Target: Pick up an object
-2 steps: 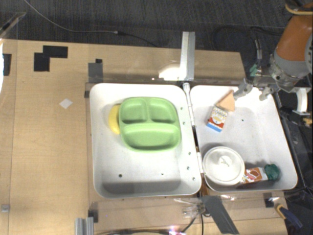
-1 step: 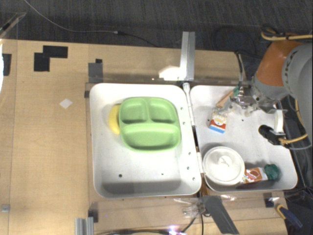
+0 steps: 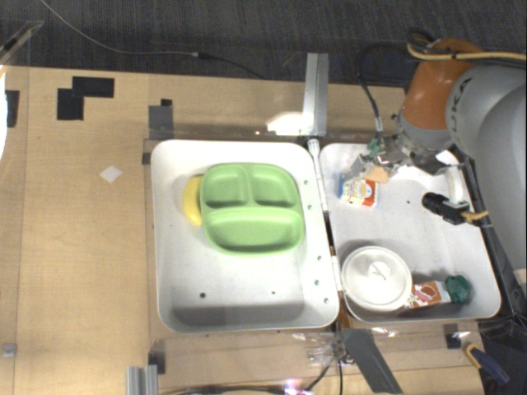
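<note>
One small packet [image 3: 359, 191] is lying in the right bin [image 3: 412, 241] toward its 11 o'clock; the end effector [image 3: 380, 161] is hanging just beside it at 1 o'clock; whether it is apart or together cannot be told.

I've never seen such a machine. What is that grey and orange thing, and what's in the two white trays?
It is a robot arm, filmed by one camera above the bench, looking down. Its pincer hangs over the right bin, beside a small red and white packet. That bin also holds a round white bowl and a lying bottle with a green cap. The left bin holds a green divided plate partly covering something yellow. Whether the pincer holds anything is too small to tell.
</note>
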Robot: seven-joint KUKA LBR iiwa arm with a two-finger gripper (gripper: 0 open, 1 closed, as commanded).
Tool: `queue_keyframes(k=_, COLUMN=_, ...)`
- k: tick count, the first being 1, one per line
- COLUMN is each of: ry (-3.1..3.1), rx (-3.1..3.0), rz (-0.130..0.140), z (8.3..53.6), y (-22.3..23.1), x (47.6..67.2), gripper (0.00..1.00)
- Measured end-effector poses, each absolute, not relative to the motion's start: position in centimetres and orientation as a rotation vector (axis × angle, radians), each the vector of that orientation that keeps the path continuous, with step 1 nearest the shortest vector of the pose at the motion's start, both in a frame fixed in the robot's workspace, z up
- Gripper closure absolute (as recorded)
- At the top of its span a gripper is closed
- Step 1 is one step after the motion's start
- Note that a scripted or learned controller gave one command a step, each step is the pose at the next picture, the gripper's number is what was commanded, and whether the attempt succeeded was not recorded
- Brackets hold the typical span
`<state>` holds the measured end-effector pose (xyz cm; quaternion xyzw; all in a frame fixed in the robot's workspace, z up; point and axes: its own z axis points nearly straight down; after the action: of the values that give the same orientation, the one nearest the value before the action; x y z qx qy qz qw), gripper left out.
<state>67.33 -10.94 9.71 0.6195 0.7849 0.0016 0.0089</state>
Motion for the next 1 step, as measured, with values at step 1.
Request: queue_keyframes(k=1, ry=2.488, rx=1.882, rz=-0.007, z=9.65, y=-10.32, x=67.2, gripper=0.0)
